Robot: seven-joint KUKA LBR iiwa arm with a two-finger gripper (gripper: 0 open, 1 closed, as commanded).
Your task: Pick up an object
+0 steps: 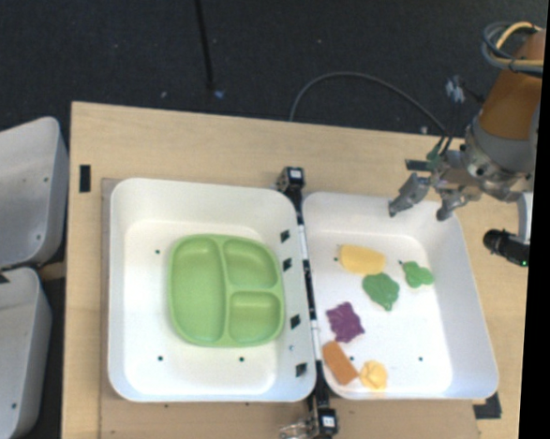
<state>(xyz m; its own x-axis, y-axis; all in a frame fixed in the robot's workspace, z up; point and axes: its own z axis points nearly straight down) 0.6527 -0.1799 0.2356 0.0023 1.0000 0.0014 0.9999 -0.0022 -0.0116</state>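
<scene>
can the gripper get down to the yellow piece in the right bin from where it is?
Probably yes. The gripper hangs over the right bin's far edge, and the yellow piece lies uncovered, apart from the green pieces.

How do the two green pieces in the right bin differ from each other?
The larger green piece lies nearer the middle of the right bin; the smaller green piece lies closer to the bin's right wall. The larger one is a broad, lumpy blob, while the smaller one is narrower. The larger sits just below the yellow piece; the smaller sits apart, to its right. Both are the same bright green, lie flat, and are untouched by the gripper.
</scene>
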